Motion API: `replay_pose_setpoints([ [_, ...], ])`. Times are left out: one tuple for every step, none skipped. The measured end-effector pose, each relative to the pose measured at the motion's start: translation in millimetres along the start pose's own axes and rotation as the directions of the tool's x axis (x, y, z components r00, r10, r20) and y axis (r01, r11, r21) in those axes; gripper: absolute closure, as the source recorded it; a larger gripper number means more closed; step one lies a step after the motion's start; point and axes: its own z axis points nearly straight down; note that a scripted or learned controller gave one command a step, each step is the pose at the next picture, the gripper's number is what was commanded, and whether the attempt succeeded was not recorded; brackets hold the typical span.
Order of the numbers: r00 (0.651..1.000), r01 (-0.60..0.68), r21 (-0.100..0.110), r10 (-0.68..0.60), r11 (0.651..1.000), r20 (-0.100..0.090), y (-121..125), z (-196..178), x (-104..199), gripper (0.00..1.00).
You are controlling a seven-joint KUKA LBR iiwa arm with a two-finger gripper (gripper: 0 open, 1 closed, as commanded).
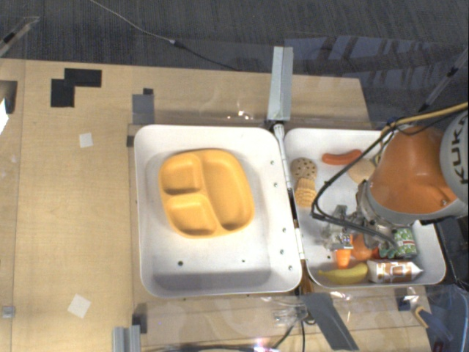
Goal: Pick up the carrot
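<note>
You will find the carrot directly beneath the hand, just above the banana in the right bin; grip state cannot be told.

Two white bins sit side by side: the left bin at frame centre and the right bin at right. One yellow divided tray has three compartments. The right bin shows one sausage, one cookie, one banana, and one carrot.
</note>
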Motion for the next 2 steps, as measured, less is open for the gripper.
replay_pose_setpoints([
  [1.000, 0.000, 0.000, 0.000, 1.000, -0.001, 0, 1, 0, 0.00],
  [1.000, 0.006, 0.000, -0.006, 1.000, 0.009, 1, -11, -4, 1.00],
])
